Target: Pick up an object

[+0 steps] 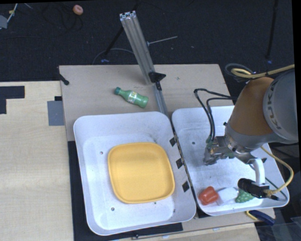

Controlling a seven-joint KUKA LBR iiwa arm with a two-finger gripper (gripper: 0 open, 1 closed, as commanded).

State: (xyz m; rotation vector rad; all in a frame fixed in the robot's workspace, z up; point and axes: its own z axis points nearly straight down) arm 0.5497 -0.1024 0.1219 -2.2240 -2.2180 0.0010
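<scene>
A: Where the grey arm with the orange band reaches in, what is seen in the right shallow white bin (191,121)?

B: The hand (211,157) is seen low near that bin's middle; whether it is spread or pressed together cannot be told. A small red object (209,195) and a green object (242,197) are seen along the bin's near edge.

A: And elsewhere?

B: A square yellow plastic plate (141,172) is seen in the left white bin (86,141). A green plastic bottle (131,97) is laid on the bench (88,90) beyond it.
</scene>
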